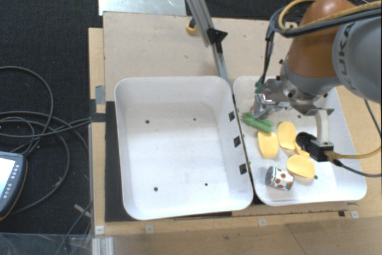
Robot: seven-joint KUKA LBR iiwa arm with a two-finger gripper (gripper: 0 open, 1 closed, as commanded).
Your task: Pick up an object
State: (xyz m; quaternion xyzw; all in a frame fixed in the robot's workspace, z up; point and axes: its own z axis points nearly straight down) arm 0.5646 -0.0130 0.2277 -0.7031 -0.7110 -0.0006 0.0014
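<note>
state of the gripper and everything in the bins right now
gripper: low in the right bin, over the green piece
green piece: lying flat near the bin's left wall
three yellow pieces: lying flat, close together
patterned cup: tipped on its side

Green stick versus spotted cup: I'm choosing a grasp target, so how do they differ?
The green stick is long, thin and green; the spotted cup is short, stubby, white with spots. The stick lies by the hand; the cup lies farther off, near the front wall. Both are in the right bin.
</note>
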